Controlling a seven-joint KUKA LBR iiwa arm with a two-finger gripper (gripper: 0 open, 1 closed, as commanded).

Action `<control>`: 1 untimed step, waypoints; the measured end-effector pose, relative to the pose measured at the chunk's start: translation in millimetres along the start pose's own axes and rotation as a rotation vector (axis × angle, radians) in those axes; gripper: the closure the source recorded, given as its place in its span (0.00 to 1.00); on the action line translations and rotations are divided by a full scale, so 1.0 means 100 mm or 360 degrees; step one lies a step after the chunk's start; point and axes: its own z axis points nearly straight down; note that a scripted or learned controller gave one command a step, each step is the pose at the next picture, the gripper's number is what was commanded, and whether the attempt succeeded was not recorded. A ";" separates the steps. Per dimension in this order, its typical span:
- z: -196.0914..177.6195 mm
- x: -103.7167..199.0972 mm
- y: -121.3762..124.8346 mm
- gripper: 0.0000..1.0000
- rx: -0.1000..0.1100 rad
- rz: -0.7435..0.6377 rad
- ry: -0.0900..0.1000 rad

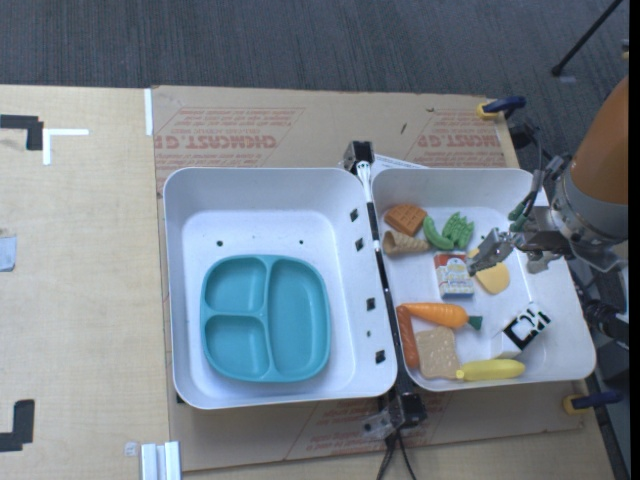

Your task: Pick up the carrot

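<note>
The carrot [437, 315] lies on its side in the right bin [560, 363], orange with a green stub pointing right. It rests low in the bin's left half, above a slice of bread [436, 353]. My gripper [487, 251] hovers up and to the right of the carrot, over a yellow cheese wedge [494, 281] and next to a small carton [456, 274]. It is open with nothing between its fingers. The grey arm with its orange band enters from the right edge.
Packed around the carrot are a red-orange sausage [408, 340], a banana [490, 370], a black-and-white cube [526, 328], green leaves [450, 230], a waffle [406, 217] and a cone [403, 243]. The left bin [190, 268] holds a teal divided plate [266, 318].
</note>
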 end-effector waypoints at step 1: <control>1.63 0.00 -0.08 0.00 0.0007 0.0155 0.0004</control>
